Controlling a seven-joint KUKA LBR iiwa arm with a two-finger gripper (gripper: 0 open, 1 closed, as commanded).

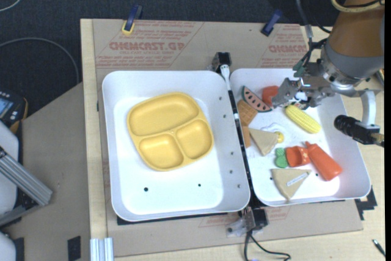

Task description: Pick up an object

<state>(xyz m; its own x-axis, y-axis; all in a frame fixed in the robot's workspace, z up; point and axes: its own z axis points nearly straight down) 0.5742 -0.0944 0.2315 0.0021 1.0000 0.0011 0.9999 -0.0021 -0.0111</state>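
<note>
Nothing lifted yet — toy food lies in the right bin.
My gripper hovers above; finger state I cannot tell.

Even, bright overhead light — soft shadows, slightly grainy.

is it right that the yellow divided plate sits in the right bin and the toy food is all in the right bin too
Not quite. The camera view shows the yellow divided plate in the left bin, not the right one. The toy food, such as the corn, is indeed in the right bin.
</note>
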